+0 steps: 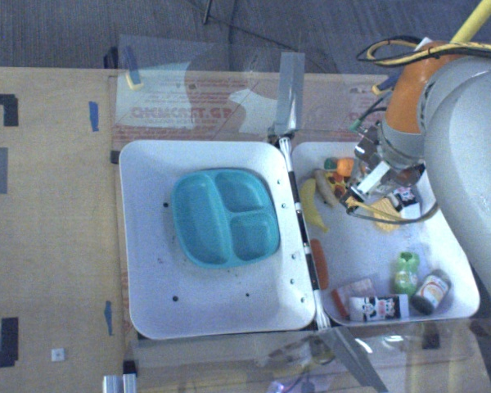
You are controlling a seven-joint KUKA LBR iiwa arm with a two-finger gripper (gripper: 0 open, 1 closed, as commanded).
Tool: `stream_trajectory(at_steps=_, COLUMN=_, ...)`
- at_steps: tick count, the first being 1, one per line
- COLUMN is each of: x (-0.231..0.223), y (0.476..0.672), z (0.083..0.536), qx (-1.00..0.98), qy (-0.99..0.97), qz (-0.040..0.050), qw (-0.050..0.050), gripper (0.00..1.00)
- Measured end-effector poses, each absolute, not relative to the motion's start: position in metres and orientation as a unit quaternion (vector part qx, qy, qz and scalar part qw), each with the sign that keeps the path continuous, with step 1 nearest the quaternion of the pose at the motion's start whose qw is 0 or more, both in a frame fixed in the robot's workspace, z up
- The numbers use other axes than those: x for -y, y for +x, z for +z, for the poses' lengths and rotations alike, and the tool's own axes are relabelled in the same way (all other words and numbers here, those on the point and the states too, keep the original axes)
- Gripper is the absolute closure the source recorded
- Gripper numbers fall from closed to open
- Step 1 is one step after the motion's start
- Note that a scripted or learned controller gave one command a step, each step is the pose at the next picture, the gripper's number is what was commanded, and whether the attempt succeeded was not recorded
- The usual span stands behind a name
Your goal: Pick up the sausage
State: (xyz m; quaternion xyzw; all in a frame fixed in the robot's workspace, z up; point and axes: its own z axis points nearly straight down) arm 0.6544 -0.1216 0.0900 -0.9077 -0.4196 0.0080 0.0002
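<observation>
Pale wooden bench (pixel 49 244) with blue tape marks, grey carpet (pixel 82 15) beyond.

The grey arm (pixel 466 129) reaches in from the right, orange band uppermost, wrist angled down-left; the gripper (pixel 353 193) hangs low, its tip seemingly lost in clutter

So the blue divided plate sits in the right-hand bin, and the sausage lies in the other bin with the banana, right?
Not quite. The camera view shows the blue divided plate in the left-hand bin, not the right. The sausage lies in the other bin, along its left wall, with the banana.
</observation>
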Motion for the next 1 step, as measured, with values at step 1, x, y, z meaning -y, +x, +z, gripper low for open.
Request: stream_trajectory(at_steps=1, x=0.1603, y=0.6621, z=0.1455, qx=0.306, qy=-0.952, qz=0.0035, qw=0.001, gripper=0.0)
